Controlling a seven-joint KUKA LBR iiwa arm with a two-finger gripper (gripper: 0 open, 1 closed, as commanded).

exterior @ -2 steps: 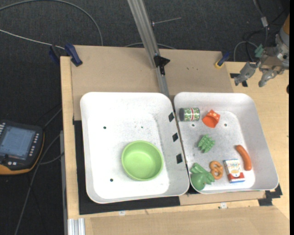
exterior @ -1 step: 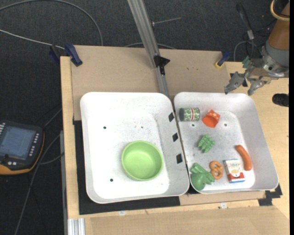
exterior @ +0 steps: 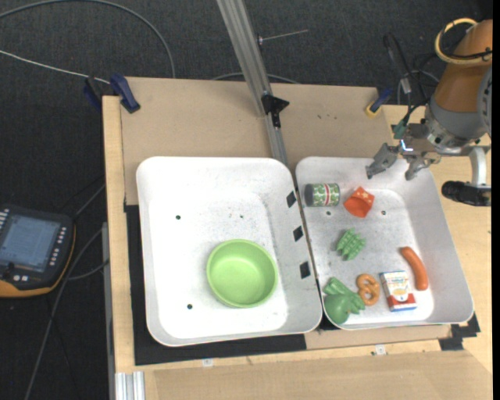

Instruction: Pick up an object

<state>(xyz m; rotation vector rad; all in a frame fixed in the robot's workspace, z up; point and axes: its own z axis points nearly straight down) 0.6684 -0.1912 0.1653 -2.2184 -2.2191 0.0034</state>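
You're looking at a robotics lab: a plywood table (exterior: 203, 117) clamped at its corners, two white bins (exterior: 156, 234), a handheld control pad (exterior: 31, 250) on dark carpet, loose cables (exterior: 94, 12), and an aluminium rail (exterior: 250, 55) overhead.

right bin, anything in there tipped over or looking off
The small can near the right bin's back left corner lies on its side rather than upright, and the orange cup beside it looks tipped too. The other toys lie loose but apart. Nothing looks spilled or broken.
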